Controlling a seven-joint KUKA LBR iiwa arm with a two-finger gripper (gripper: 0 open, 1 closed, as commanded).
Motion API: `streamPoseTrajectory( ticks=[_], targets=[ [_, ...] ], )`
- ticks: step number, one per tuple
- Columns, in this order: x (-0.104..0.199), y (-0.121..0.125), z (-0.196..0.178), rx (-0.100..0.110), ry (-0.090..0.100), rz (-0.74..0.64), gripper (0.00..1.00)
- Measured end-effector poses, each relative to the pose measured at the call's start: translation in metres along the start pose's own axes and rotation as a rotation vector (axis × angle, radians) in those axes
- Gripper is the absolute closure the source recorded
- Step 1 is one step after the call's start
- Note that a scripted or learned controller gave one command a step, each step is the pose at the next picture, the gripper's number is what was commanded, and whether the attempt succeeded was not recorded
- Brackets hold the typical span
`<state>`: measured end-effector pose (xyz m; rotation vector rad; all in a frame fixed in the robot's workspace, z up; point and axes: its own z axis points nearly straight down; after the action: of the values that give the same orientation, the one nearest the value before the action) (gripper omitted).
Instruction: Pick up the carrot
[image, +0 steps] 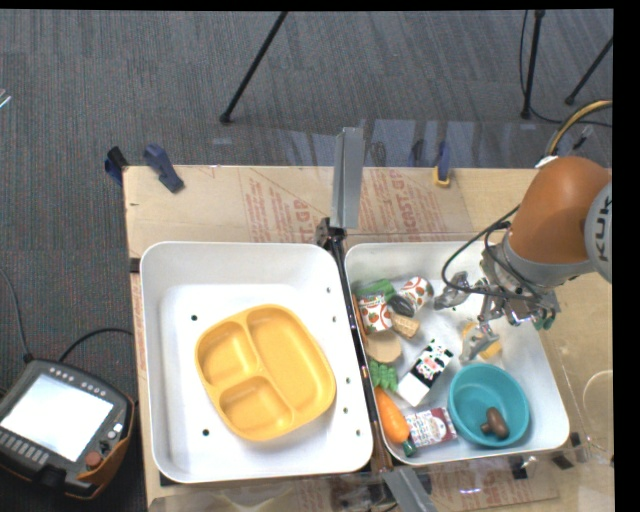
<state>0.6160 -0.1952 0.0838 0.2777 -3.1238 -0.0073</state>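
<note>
Judging by this view, you haven't begun: the carrot (392, 417) lies untouched at the right bin's (556, 395) near-left edge, well apart from the gripper (487, 322); I cannot tell its fingers' state.

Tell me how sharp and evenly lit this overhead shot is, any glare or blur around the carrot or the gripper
Camera view: even, soft light with faint shadows; the white bins read bright but not blown out; the carrot is fairly crisp at the right bin's near-left edge; the gripper looks slightly soft, its fingers hard to resolve.
</note>
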Motion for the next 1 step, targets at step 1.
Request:
streamPoseTrajectory(
  ticks=[1],
  targets=[
    [-0.0146,-0.0054,-0.0056,0.004,-0.010,0.205,0.00]
  ],
)
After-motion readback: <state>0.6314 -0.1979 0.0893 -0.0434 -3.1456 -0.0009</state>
